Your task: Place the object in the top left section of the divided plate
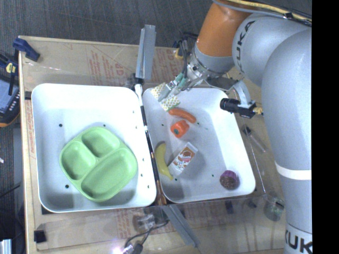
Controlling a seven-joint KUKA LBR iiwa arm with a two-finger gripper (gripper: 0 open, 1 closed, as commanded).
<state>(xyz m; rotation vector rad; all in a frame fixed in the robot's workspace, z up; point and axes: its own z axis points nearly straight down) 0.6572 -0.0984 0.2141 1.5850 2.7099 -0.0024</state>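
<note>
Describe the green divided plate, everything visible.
The light green divided plastic plate lies flat in the left shallow white bin, toward its lower middle. Rounded outline, glossy, with raised ridges splitting it into three sections: two smaller ones toward the upper left, one large one at lower right. All sections look bare. Only the bin floor touches it.

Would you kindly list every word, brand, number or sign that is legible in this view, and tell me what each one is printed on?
"KUKA": on the grey arm, on its upper casing near the orange band.
"KU": at the bottom right, on the arm's lower casing, cut off by the frame's edge.
Faint reddish printing on the bench behind the bins: too blurred to read.
Print on the small carton in the right bin: too small to read.
</note>
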